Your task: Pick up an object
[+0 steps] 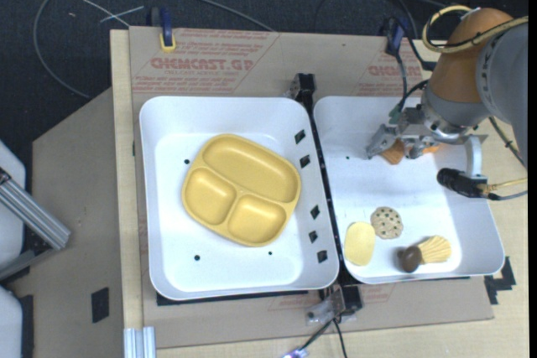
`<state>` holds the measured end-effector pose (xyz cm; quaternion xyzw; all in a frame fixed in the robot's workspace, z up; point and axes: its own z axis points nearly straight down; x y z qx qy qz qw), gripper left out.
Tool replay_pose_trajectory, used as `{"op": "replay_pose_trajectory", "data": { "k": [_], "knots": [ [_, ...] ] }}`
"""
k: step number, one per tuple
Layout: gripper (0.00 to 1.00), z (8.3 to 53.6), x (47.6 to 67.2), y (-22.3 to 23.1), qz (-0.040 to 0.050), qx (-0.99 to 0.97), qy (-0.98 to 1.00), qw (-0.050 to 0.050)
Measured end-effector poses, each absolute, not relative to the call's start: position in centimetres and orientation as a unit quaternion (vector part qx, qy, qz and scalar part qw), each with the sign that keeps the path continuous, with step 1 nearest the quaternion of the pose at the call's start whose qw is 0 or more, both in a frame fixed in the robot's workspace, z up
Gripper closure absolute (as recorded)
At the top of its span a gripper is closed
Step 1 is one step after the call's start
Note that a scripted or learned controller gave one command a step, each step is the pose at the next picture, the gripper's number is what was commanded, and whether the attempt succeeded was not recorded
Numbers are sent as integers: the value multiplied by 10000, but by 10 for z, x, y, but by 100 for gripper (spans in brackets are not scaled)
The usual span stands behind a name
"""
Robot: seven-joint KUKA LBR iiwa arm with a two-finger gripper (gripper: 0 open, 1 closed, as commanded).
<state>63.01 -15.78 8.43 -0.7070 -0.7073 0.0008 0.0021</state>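
Orange object (394, 153) sits between the gripper's (393, 148) fingers (right bin (470, 218)).

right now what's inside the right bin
Near the front of the right bin: a yellow piece, a cookie and a brush. Farther back, something orange sits under the gripper, mostly covered.

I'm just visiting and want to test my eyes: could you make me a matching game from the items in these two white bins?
Things:
1. yellow plastic divided plate
2. round speckled cookie
3. pale yellow oval piece
4. gripper

Places:
A. far part of the right bin
B. left bin
C. near-left corner of the right bin
D. just beyond the oval piece

Pairs: 1-B, 2-D, 3-C, 4-A
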Motion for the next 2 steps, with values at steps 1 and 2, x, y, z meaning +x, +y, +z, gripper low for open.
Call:
{"op": "replay_pose_trajectory", "data": {
  "k": [1, 2],
  "knots": [
    [100, 97, 632, -158, -7, -7068, -7074, 4],
    [100, 153, 637, -167, -15, -7070, -7072, -27]
  ]
}}
